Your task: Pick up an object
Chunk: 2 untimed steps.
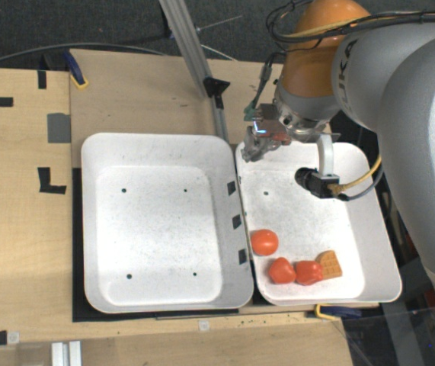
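The arm (385, 67) hangs over the right bin's (354, 204) far edge; I can't tell how its gripper (259, 139) is set. Nothing lifted yet: three tomatoes (282, 261) and a cracker (328, 264) lie at that bin's near edge.

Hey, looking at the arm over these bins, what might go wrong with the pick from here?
1. The end effector sits at the right bin's far left corner, well away from the objects, so closing here likely grabs nothing.
2. The two red pieces and the tan block touch; a grasp may nudge neighbours.
3. The orange ball could roll away.
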Motion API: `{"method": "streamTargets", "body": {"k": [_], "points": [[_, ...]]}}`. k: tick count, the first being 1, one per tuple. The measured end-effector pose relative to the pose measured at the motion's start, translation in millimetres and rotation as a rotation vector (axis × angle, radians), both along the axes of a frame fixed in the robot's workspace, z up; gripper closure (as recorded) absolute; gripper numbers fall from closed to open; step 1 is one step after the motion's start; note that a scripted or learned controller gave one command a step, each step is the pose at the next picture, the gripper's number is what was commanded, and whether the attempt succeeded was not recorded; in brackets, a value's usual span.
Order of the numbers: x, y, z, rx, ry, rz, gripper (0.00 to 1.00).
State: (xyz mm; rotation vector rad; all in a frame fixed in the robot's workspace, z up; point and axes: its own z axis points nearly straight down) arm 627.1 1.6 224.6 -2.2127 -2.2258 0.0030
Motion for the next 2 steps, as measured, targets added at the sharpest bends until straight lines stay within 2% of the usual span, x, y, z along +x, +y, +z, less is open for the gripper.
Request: {"method": "streamTargets", "body": {"k": [1, 2], "points": [[-1.2, 49.3, -8.0, 0.0, 0.0, 0.0, 1.0], [9.2, 95.9, 3.1, 0.001, -0.004, 0.0, 1.0]]}}
